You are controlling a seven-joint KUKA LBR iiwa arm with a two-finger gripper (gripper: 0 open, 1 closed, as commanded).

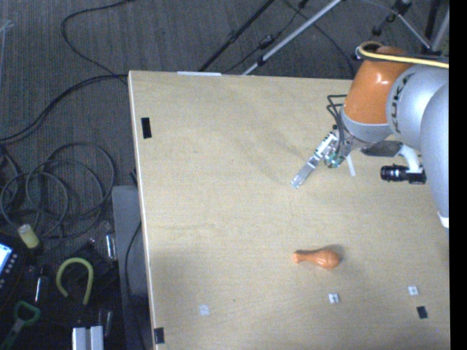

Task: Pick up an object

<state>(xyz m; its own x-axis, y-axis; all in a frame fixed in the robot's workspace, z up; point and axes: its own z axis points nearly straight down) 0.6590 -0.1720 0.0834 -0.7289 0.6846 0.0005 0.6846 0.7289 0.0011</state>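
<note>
Tan bench (pixel 219 195) bears an orange object (pixel 318 257); gripper (pixel 300 179) above (grip state unclear).

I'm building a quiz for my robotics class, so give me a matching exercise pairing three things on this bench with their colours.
Things:
1. pear-shaped object
2. band above the arm's wrist
3. small rectangular marker near the bench's top left corner

Colours:
A. black
B. bright orange
C. dull orange-brown

Pairs: 1-C, 2-B, 3-A
</note>
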